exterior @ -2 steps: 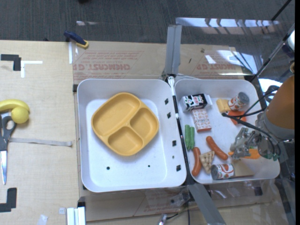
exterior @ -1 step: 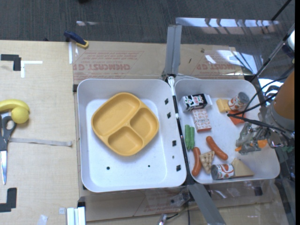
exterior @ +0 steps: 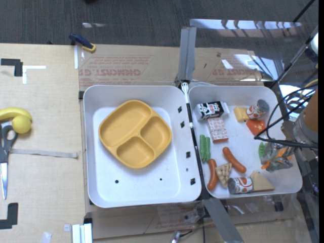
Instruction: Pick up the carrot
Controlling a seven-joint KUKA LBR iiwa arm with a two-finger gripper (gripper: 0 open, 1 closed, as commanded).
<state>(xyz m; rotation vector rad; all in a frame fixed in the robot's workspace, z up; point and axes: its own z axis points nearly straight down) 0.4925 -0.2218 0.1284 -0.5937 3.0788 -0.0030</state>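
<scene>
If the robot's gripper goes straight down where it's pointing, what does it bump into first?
Most likely the carrot. The gripper points down into the right bin, and the carrot's orange body and green top lie right beneath it. Height is hard to judge from above, so it may already touch.

The arm [exterior: 310, 120] is cut off by the right edge of the frame. The gripper [exterior: 277, 156] at the right bin's [exterior: 238, 90] right wall is blurred behind black cables, so its fingers cannot be made out. The carrot [exterior: 276, 161] there is partly hidden. Scissors [exterior: 4, 151] are cut off at the left edge.
</scene>
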